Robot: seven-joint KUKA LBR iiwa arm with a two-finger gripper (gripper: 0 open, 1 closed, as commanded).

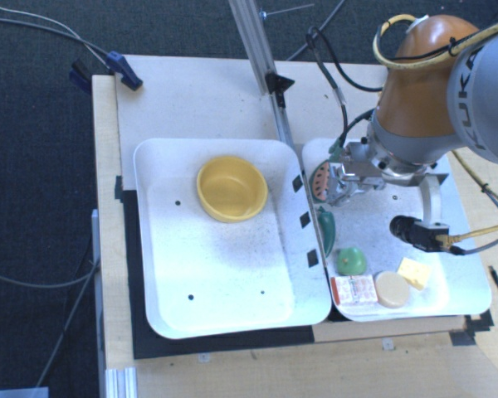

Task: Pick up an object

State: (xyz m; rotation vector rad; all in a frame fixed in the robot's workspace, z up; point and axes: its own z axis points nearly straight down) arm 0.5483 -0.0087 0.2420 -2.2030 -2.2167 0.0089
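Observation:
My gripper hangs low over the left part of the right bin, under the orange wrist band. It sits just right of a reddish-orange striped object at the bin's left wall. A dark green pepper lies just below it. Nearer the front lie a green round object, a red and white packet, a pale round disc and a yellow cheese wedge. The wrist hides the fingertips.
The left bin holds a yellow bowl near its back. A metal pole slants up from between the bins. A black cable connector hangs over the right bin. A blue clip sits at the bench's back left corner.

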